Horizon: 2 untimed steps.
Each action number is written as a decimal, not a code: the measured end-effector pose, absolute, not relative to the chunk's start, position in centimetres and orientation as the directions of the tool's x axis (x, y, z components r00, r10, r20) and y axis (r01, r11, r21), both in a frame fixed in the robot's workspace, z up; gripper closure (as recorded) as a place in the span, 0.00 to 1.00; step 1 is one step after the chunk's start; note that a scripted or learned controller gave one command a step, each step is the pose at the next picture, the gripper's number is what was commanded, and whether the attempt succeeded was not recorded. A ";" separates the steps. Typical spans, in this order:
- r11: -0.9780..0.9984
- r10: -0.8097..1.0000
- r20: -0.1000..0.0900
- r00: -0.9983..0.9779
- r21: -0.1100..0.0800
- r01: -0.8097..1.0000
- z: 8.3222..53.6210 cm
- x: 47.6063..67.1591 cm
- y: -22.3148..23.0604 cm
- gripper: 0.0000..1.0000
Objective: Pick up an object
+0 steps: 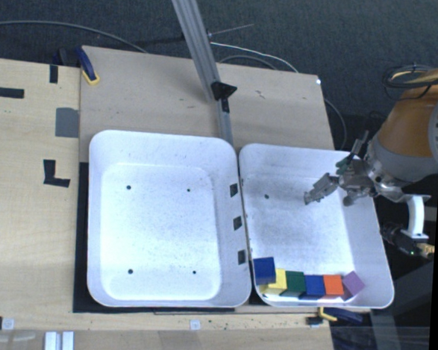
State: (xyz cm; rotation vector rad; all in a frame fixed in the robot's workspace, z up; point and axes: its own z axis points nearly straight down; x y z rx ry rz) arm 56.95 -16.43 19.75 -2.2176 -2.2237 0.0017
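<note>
A row of small blocks lies along the near edge of the right bin [279,175]: a blue block [264,269] on a yellow one [274,286], then a green block [294,281], another blue block [314,285], an orange block [333,285] and a purple block [353,282]. My gripper [330,187] hangs over the far right part of that bin, well above and behind the blocks. Nothing shows between its fingers, which look spread apart.
The left bin [108,163] sits beside the right one. A slanted metal rail [202,46] crosses the bench behind the bins. Cables run along the back, and black tape marks lie on the wooden bench at left.
</note>
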 end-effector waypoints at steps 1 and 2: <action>-0.001 1.000 0.002 0.001 -0.010 1.000 13.3 54.0 -17.3 0.00; 0.010 1.000 0.003 -0.010 0.005 1.000 20.0 57.2 -7.4 0.00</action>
